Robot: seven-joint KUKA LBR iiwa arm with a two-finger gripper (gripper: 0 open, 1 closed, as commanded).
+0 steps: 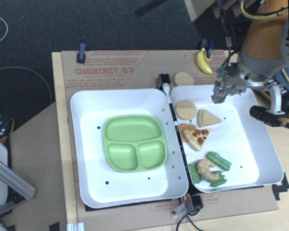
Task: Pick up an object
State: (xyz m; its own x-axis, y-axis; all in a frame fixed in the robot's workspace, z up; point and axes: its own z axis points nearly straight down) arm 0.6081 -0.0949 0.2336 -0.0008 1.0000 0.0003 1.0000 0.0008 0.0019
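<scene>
Right bin (260,146) holds toy food: tan round (186,109), wedge (208,118), pizza slice (195,136) by left wall, croissant (207,169) and green pods (218,161) at front.

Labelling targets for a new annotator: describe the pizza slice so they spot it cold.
Take the right-hand white bin, the one holding toy food. Along its left wall, below the round tan disc, lies the pizza slice. It is the one piece with red dots on yellow; the wedge up and to its right is plain tan.
</scene>
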